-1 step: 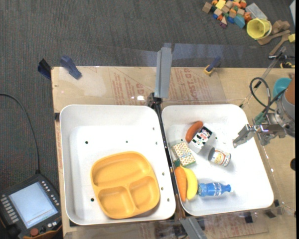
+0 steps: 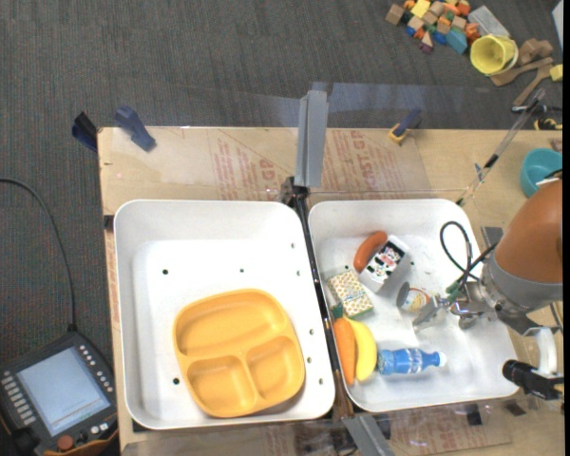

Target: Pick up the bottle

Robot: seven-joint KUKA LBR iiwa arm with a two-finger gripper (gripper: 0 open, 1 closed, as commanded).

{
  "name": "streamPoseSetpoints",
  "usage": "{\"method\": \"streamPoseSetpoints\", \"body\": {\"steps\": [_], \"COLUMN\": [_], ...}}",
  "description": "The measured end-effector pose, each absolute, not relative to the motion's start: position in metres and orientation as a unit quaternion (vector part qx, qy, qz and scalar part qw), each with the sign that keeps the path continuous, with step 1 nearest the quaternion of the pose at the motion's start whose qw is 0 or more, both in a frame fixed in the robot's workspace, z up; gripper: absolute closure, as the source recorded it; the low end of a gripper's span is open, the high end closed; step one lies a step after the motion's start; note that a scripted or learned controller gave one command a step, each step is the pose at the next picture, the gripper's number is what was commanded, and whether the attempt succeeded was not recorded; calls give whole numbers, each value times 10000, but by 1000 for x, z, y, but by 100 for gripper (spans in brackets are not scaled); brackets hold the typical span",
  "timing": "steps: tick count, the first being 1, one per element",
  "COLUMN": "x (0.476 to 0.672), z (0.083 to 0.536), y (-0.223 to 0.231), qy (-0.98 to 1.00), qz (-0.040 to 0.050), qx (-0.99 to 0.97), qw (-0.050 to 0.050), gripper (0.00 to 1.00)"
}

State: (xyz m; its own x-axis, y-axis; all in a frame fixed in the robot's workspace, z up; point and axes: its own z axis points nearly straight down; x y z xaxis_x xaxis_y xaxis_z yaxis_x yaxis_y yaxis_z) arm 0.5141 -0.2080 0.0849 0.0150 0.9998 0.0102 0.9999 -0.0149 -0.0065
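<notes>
Camera view: we see clear plastic bottle (image 2: 408, 361), blue label, lying sideways on floor of right white bin (image 2: 475, 373), cap toward right. Beside it: smooth yellow banana (image 2: 364, 348), orange carrot (image 2: 345, 350). Metal gripper (image 2: 446, 309) just above bottle; grip state we cannot tell. Left bin (image 2: 142, 255) holds glossy yellow compartment tray (image 2: 238, 351).

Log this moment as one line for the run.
gripper: right bin, above bottle | bottle: lying flat, ungrasped | tray: left bin
</notes>
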Motion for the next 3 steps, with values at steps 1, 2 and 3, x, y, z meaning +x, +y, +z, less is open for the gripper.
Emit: {"method": "streamPoseSetpoints", "body": {"steps": [1,2,3], "x": [477,475,475], "z": [85,85,93], "y": [-160,-123,-124], "qy": [-7418,-7912,-7892], "qz": [9,6,8], "qx": [-6706,-6115,-6141], "qw": [39,31,48], "gripper": [0,0,100]}}
